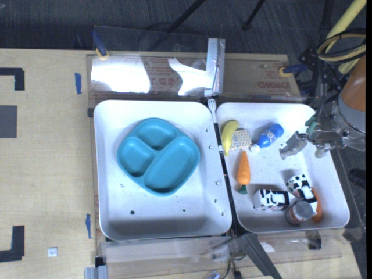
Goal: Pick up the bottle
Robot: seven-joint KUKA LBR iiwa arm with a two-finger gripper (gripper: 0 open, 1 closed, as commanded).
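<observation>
Two bins; bottle (pixel 270 135) lies near right bin's (pixel 340 185) back edge beside banana (pixel 229 133). Gripper (pixel 308 146) hovers nearby; we cannot tell its jaw state. Risk: bottle rolls when nudged.

blue bottle (pixel 269 135) | blue plate (pixel 158 156) | orange carrot (pixel 243 168) | yellow banana (pixel 228 134) | white bins (pixel 110 173)

this is a robotics lab: a pale wooden bench (pixel 40 156) marked with black tape squares (pixel 17 79) and blue tape tabs (pixel 78 83), two shallow white bins (pixel 110 208) fixed side by side, loose yellow cables (pixel 340 39), tripod legs (pixel 261 7) on dark carpet behind.
</observation>
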